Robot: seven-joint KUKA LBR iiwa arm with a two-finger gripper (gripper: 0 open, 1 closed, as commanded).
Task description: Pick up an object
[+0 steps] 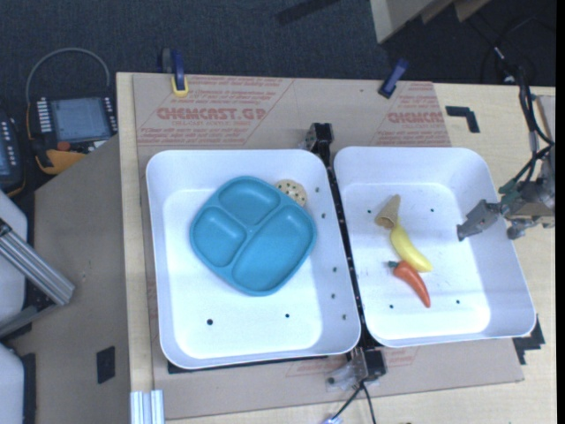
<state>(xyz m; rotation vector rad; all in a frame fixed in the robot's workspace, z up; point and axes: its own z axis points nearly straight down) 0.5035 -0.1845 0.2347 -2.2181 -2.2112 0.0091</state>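
On the far left, a small screen device (78, 117) with a looped black cable lies on the dark blue carpet floor (229, 16). Next to it begins the pale wooden worktop (132, 237), covered at the back with brown cardboard with red letters (221, 104). A blue and yellow clamp (177, 73) holds the cardboard's back edge.

The left shallow white plastic bin (177, 325) holds a blue plastic plate with three sections (254, 234). A round tan cookie (292, 190) peeks out from behind the plate, touching it.

The right shallow white plastic bin (459, 316) holds three toy foods close together near its middle: a tan cone (388, 211) at the back, a yellow banana (410, 248) touching it, and an orange-red pepper (412, 283) just in front.

At the far right, the grey metal hand (481, 217) hovers over the right bin's edge, well apart from the foods. I cannot tell if it is open or closed.
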